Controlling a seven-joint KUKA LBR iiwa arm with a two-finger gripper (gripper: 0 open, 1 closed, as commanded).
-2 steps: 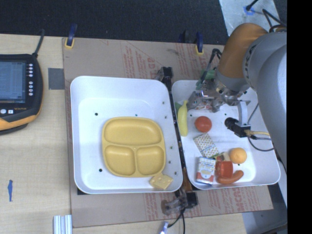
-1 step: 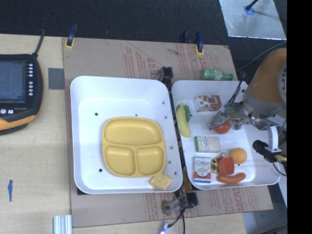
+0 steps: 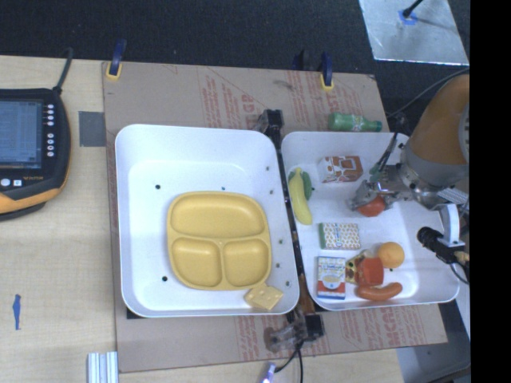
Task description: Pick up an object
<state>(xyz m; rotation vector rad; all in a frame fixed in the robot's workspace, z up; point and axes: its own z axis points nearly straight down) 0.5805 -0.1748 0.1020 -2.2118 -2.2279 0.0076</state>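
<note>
**Gripper lowered over a red item in the right bin**

Two white bins are seen side by side on the bench. In the left bin (image 3: 140, 214) two things are counted: one yellow divided tray (image 3: 218, 239) with three compartments, lying in the middle, and one pale yellow wedge (image 3: 264, 297) at the near right corner, apart from the tray.

In the right bin (image 3: 423, 294) eight things are counted. One banana (image 3: 299, 200) and one green item (image 3: 306, 183) just beside it are placed along the left wall. One brown-and-white packet (image 3: 342, 168) is seen at the far side, one patterned card (image 3: 340, 235) in the middle, and one small box (image 3: 331, 278) at the near side. One orange (image 3: 390, 254), one red block (image 3: 369, 271) and one sausage (image 3: 378, 292) are grouped close together, near right.

The gripper (image 3: 372, 198) is set low over one red item (image 3: 371, 208), which is partly covered by the fingers. Whether the jaws are wide, narrow or closed on it cannot be told.

One green bottle (image 3: 354, 122) is laid outside, beyond the right bin's far rim.
</note>
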